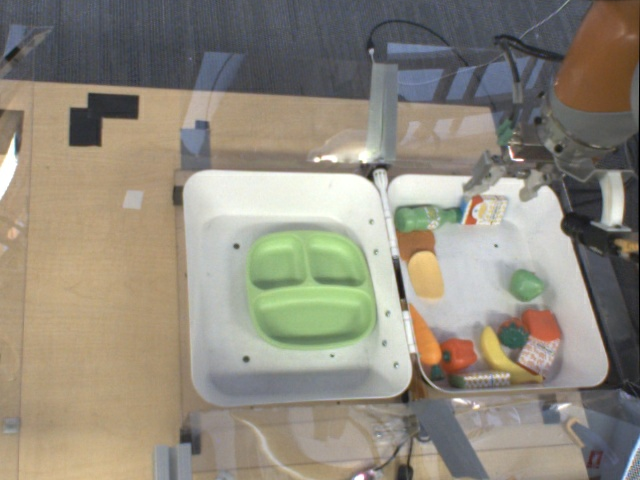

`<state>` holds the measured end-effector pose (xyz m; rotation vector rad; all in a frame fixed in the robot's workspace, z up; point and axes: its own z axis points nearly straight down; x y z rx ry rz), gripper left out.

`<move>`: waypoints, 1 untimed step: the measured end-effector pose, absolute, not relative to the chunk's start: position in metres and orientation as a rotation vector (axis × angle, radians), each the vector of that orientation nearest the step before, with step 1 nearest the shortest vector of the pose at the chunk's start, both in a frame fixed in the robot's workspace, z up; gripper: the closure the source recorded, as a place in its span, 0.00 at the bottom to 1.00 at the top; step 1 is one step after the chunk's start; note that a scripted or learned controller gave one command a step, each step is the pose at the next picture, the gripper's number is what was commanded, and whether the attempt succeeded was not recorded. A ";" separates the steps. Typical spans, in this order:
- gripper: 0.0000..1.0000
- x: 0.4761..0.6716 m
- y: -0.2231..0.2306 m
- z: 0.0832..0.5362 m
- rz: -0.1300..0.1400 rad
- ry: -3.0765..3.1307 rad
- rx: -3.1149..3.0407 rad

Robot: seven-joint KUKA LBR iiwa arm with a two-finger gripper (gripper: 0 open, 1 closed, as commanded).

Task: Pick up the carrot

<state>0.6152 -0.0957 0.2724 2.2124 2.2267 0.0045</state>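
Pincer (510,176) of the grey arm hangs over the far edge of the right bin (590,298), near its back wall, and its two fingers (483,174) are spread apart with nothing between them. Just under it, inside the bin, a small red and white carton (487,209) lies beside a green bottle (427,217) that is on its side.

The carrot (424,337) lies in the same bin, along the left wall, in the near part, well apart from the pincer. It is orange and it lies lengthwise beside the wall that separates the two bins. A pale orange oblong piece (427,274) is just behind it, and a red tomato (459,355) touches it on the right. Further right are a yellow banana (503,356), a red and white box (541,346) and a green round fruit (527,285).

The left bin (215,268) holds a green tray (311,289) with three compartments. Both bins stand on the wooden worktop (90,298).
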 end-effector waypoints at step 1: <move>0.00 0.595 -0.057 0.308 0.006 2.043 2.383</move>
